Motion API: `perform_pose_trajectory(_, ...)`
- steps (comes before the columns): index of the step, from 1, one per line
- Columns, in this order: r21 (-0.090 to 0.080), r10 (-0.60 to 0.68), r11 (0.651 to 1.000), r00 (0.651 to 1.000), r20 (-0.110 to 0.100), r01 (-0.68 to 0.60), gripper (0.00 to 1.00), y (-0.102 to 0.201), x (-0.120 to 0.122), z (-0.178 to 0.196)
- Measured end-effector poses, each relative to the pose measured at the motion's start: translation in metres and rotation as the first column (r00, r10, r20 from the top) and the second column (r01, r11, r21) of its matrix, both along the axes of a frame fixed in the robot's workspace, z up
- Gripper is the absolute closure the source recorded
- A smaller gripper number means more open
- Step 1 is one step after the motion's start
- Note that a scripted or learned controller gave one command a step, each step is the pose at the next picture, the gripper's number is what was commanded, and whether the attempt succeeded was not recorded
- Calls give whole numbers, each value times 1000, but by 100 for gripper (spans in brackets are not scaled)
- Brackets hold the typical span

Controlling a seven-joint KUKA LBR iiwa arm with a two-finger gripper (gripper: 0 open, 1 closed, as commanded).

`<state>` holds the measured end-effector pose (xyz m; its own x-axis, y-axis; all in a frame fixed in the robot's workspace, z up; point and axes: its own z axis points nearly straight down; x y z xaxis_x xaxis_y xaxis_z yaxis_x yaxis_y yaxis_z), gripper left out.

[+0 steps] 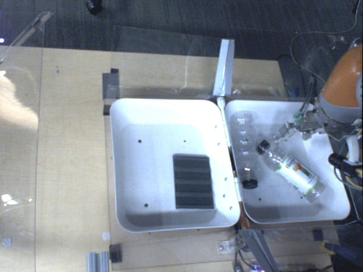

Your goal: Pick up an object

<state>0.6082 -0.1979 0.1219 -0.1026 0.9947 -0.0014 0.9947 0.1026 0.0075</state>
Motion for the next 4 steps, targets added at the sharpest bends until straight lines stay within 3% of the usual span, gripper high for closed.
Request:
perform_pose_trajectory(1, -3, 70, 998, 998, 4, -70, 0, 20, -48, -33)
perform_pose_trajectory(2, -5, 158, 987, 987, 12, -158, 0, 25, -94, -31)
perform_pose_trajectory(3, -19, 333, 943, 943, 12, -333, 0, 57, -94, -30)
perform_pose_trajectory(4, -16, 389, 921, 921, 2, -389, 0, 65, -38, -20)
